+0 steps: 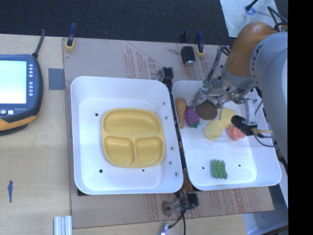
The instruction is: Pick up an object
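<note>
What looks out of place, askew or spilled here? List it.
Nothing stands out. The yellow tray lies flat in the left bin. The toy foods sit inside the right bin, clustered near the gripper, with the green piece apart. Nothing has spilled onto the bench.

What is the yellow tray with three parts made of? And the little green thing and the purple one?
The yellow tray looks like smooth moulded plastic: one even colour, rounded edges, soft sheen. The green thing and the purple one look like plastic toy food, bumpy and brightly coloured, though soft rubber cannot be ruled out.
</note>
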Controlling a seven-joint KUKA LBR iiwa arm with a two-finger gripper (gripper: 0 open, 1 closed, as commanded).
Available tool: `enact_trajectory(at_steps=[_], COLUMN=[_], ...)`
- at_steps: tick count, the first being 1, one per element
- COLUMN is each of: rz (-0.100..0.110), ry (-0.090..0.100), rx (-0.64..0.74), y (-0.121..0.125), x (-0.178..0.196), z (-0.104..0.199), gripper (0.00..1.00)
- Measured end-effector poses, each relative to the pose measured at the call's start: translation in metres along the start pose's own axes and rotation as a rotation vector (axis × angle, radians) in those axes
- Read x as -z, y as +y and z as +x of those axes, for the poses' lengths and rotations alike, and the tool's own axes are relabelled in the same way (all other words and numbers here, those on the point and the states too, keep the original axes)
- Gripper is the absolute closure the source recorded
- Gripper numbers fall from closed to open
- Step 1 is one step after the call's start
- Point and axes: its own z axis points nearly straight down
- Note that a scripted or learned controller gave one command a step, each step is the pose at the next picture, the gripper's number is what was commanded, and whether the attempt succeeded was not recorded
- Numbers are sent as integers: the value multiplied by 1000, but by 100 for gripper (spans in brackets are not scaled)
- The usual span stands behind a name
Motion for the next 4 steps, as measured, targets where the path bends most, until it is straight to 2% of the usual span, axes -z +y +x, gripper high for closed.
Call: enact_trajectory(at_steps=[1,2,3,4], rz=[-1,3,1,-3], ry=[-1,0,0,-1], rx=[-2,0,1,4], y=[0,-38,0,2], x=[66,1,-2,12], z=[-54,-23,15,14], gripper=[0,0,0,100])
